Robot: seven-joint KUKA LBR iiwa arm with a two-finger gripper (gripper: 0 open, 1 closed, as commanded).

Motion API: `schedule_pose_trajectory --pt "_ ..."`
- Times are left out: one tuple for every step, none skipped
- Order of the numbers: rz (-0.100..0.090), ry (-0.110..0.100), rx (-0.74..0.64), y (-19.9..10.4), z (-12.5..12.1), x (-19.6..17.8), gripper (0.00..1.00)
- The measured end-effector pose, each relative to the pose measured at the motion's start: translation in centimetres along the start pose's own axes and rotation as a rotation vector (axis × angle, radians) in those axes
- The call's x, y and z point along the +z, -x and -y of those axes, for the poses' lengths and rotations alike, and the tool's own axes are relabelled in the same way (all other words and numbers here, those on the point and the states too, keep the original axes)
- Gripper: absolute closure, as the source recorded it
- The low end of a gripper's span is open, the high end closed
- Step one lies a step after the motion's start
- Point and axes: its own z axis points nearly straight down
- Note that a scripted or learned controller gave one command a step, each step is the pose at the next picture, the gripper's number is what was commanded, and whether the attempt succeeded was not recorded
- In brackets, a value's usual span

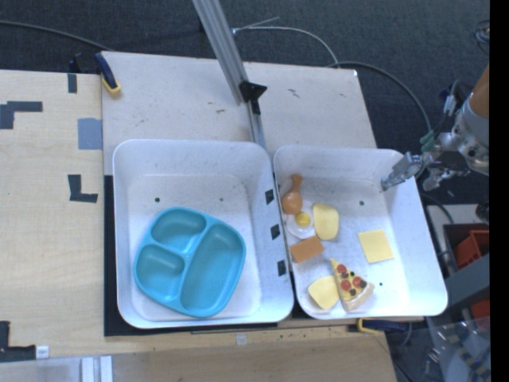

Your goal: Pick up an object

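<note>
The right bin (pixel 413 237) holds several toy foods. A chicken drumstick (pixel 293 193) lies at its left, with a fried egg (pixel 302 223) and a pale yellow piece (pixel 325 221) just below it. A brown slab (pixel 306 249), a yellow cheese square (pixel 375 245), a pizza slice (pixel 352 283) and another yellow piece (pixel 322 291) lie nearer the front. My gripper (pixel 413 177) hangs over the bin's upper right rim, right of all the food. It is open, its fingers spread apart with nothing between them.
A blue divided plate (pixel 189 261) sits in the left bin (pixel 127 181). A slanted metal rail (pixel 223 38) runs down to the seam between the bins. Cables trail across the dark floor at the back and right.
</note>
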Motion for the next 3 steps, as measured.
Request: schedule_pose_trajectory --pt "-0.001 0.001 -0.007 -0.4 -0.2 -1.0 1.0" --pt "-0.005 -0.006 -0.007 -3.1 -0.3 12.5 1.0" --pt "-0.005 0.003 -0.013 -8.7 0.1 9.2 1.0"
